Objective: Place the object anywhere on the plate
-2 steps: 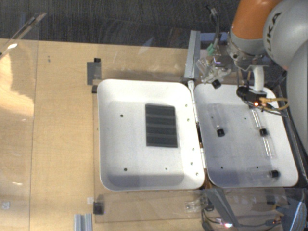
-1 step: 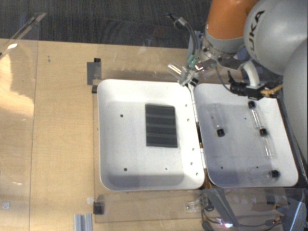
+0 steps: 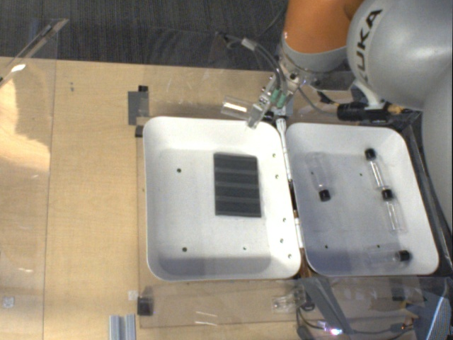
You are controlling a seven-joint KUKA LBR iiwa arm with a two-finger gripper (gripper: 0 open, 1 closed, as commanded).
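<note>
A dark ribbed plate point(image 3: 237, 185) lies flat in the middle of the left white bin point(image 3: 166, 211). My gripper point(image 3: 256, 115) hangs over the far right corner of that bin, beside the wall shared with the right bin point(image 3: 354, 261). It is shut on a small clear tube point(image 3: 233, 109), which sticks out to the left of the fingertips. The tube is held above the bin's far rim, well behind the plate and apart from it.
Several clear tubes with black caps lie in the right bin: one near the left point(image 3: 320, 181), a long one at the right point(image 3: 380, 178), and another at the front right point(image 3: 400, 250). Black clamps point(image 3: 140, 103) stand by the left bin's corners.
</note>
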